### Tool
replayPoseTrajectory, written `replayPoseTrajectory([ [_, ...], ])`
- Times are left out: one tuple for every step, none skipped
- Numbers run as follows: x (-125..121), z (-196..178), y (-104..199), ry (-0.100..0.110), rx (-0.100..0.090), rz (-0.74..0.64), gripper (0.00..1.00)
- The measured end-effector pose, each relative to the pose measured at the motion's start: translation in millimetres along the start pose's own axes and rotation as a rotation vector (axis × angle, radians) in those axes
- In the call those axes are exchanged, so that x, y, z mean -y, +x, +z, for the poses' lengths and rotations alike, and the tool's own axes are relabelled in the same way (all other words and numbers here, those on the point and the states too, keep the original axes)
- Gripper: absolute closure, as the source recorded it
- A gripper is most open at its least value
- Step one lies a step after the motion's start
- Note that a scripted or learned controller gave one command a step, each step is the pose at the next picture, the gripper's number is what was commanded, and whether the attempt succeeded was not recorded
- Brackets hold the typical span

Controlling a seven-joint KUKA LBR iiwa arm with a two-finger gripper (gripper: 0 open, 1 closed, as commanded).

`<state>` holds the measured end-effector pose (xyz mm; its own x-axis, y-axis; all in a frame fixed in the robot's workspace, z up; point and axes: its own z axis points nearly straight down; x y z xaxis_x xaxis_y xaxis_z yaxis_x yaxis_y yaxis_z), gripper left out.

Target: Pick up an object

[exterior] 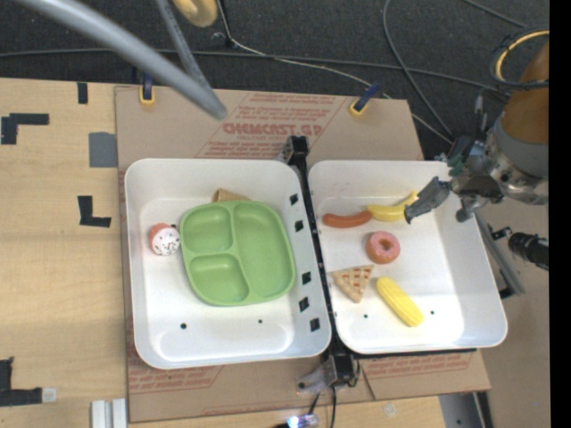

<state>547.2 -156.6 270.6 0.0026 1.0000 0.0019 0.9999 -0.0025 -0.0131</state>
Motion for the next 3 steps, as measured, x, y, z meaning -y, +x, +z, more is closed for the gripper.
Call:
replayPoseTrajectory([
  [-2,-7,1,-0.012,0.002,-0.004,0.00],
  [2,40,-5,-0.007,0.002,-0.002,0.00],
  [6,104,-3,-0.005,0.001,-0.003,0.00],
])
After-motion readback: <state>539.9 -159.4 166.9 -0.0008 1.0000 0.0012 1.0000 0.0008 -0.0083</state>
